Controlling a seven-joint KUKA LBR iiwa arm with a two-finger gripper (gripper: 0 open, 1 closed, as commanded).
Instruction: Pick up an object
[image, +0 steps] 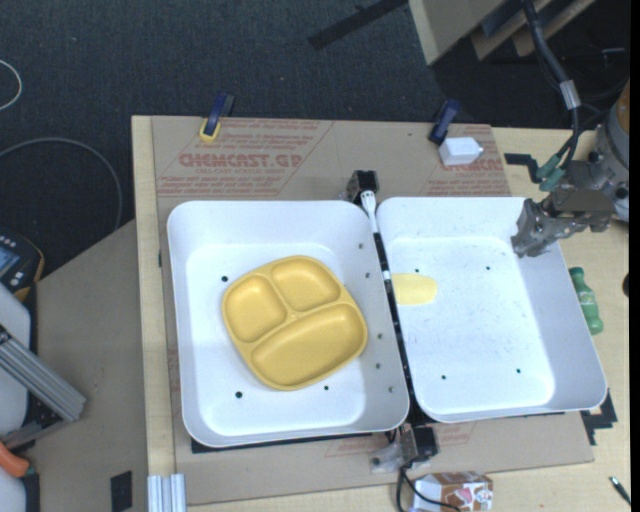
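The gripper (528, 240) is seen at the right bin's (480, 395) upper right edge; its jaw state cannot be told. The yellow piece (414, 290) lies down-left of it, against that bin's left wall.

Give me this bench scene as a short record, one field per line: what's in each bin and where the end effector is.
left bin: yellow divided plate, lying flat near the middle
right bin: small yellow piece, close to its left wall
end effector: above the right bin's upper right corner, apart from both yellow things
outside bins: green object beside the right bin's right rim
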